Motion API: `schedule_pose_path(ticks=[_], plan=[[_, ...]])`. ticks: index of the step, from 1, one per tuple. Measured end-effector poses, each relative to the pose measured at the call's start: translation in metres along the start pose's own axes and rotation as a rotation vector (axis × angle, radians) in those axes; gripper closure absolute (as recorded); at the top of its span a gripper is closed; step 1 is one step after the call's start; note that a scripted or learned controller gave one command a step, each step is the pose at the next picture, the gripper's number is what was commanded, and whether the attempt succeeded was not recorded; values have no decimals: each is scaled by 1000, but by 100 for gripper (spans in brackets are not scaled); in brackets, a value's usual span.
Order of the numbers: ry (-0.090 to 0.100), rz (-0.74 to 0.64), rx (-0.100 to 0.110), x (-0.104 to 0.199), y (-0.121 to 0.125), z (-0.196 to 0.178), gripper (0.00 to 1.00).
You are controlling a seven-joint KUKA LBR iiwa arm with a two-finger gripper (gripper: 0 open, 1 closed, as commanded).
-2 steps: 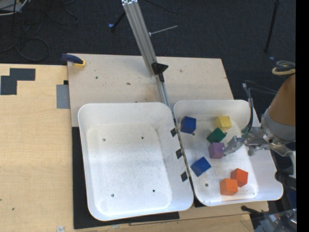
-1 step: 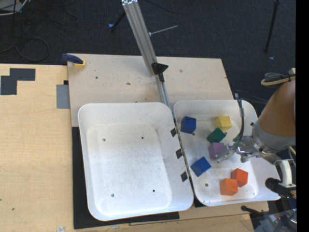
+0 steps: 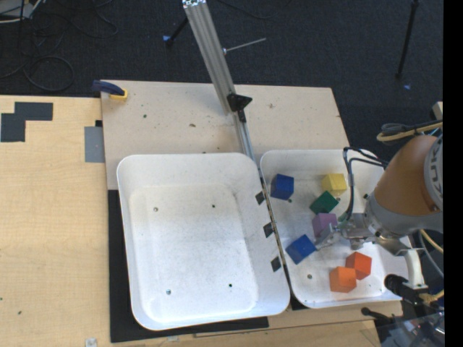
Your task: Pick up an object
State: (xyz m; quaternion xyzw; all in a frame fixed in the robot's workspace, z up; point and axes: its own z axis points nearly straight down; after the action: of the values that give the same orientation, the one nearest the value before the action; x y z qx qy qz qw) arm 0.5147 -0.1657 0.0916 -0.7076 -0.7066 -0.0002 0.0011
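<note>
Blocks fill the right bin (image 3: 304, 295): two blue, yellow, green, purple (image 3: 323, 225), two orange. My gripper (image 3: 338, 231) hovers lower right beside the purple one; I cannot tell how wide I'm open. No writing is legible anywhere.

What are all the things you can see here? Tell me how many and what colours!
blue blocks: 2, blue, right bin, one at the upper left, one lower down
yellow block: 1, yellow, right bin, near its top
green block: 1, dark green, just below the yellow block
purple block: 1, purple, middle of the right bin, by the gripper
orange blocks: 2, orange, right bin's lower right
bins: 2, white, side by side, left bin, right bin
clamp: 1, blue and yellow, bench's far left corner
metal post: 1, grey, behind the bins
arm: 1, grey and orange, right side
gripper: 1, over the right bin
</note>
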Motion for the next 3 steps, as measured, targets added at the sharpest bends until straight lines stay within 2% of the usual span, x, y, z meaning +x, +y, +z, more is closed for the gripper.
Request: schedule_pose_path(ticks=[1,3], plan=[[2,4,1,-1,-1,-10,100],[-3,-2,-6,-9,4,-134,100]])
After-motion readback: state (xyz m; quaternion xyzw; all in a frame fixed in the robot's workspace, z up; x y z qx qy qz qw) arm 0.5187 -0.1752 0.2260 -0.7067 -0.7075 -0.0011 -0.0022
